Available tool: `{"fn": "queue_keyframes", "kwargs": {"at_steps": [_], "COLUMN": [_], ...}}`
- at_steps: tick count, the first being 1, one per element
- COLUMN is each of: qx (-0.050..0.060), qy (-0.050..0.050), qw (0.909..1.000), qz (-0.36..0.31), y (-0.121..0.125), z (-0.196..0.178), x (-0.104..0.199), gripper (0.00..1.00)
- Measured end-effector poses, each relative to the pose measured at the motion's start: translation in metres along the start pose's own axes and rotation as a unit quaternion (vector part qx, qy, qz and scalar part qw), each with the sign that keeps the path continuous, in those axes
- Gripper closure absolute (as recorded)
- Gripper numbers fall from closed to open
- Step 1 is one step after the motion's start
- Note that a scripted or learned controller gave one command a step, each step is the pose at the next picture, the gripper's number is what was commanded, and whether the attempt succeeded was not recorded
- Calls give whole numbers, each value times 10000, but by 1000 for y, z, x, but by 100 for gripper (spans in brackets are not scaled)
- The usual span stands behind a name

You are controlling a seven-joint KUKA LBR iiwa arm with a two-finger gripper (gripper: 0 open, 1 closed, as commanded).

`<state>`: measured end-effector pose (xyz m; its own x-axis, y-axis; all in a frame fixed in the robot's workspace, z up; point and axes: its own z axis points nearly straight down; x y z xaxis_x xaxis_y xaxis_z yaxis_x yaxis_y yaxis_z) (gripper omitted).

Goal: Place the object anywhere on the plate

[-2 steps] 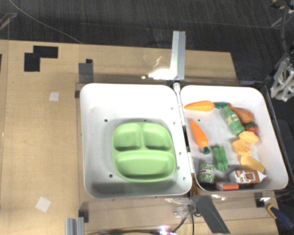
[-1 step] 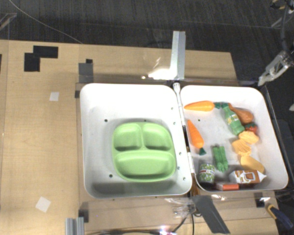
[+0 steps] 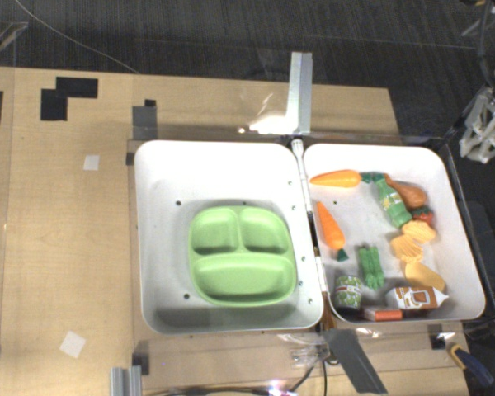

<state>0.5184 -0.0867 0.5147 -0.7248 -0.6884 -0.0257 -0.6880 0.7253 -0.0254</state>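
Across the left bin (image 3: 153,221), green plate (image 3: 242,255), right bin (image 3: 454,221) crowded with toy food, small pieces blurred together

The left bin (image 3: 153,221) offers open white floor on every side of the green divided plate (image 3: 242,254), widest toward its far and left walls. The right bin (image 3: 455,213) is crowded: two toy carrots (image 3: 337,179) (image 3: 331,226) lie near the shared divider (image 3: 307,221), green packets (image 3: 391,202) (image 3: 370,267) sit mid-bin, and a can (image 3: 349,291) and small carton (image 3: 416,299) block the near edge. An upright metal post (image 3: 300,93) stands behind the divider.
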Motion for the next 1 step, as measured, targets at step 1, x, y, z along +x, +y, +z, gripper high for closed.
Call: {"fn": "queue_keyframes", "kwargs": {"at_steps": [1], "qx": [-2], "qy": [1], "qw": [10000], "qz": [1], "y": [0], "z": [0], "x": [0], "gripper": [0]}}
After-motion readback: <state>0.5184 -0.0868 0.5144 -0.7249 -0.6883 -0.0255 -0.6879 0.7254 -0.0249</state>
